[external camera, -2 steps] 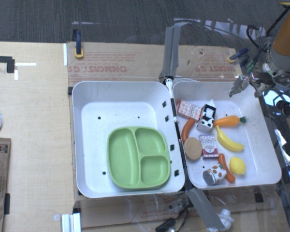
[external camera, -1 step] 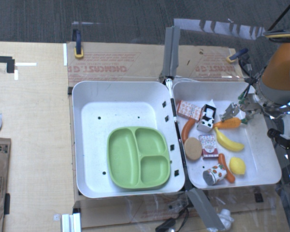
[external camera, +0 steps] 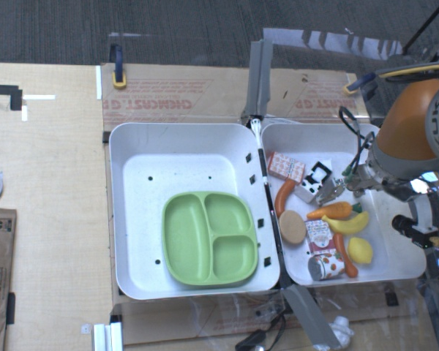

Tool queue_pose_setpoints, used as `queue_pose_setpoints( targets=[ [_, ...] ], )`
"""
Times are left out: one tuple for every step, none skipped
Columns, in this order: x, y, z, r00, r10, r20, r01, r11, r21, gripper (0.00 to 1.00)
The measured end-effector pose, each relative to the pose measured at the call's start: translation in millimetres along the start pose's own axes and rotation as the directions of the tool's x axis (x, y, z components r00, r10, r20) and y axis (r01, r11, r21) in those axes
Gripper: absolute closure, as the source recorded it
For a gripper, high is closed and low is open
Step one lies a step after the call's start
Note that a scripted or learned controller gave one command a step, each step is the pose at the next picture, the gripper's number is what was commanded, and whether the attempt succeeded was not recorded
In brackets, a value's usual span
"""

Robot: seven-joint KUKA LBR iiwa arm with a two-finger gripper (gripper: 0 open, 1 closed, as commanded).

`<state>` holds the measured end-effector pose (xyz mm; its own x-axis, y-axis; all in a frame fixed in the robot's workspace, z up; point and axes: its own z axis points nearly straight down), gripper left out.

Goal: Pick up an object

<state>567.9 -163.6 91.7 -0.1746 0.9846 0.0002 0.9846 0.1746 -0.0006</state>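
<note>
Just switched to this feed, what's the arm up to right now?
The arm reaches in from the right, with its gripper low in the right bin, just above a carrot and a banana. Nothing can be seen between its fingers, so no object is picked yet. A sausage, a lemon, a can and small boxes lie around it. The left bin holds a green divided plate.

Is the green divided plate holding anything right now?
Empty. The green plate lies flat in the left bin, and all three compartments show bare green.
</note>
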Motion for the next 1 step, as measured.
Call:
queue_pose_setpoints(
  targets=[
    [21.4,-3.5,0.7,0.984,0.177,-0.001,-0.177,0.984,0.002,0.00]
  ],
)
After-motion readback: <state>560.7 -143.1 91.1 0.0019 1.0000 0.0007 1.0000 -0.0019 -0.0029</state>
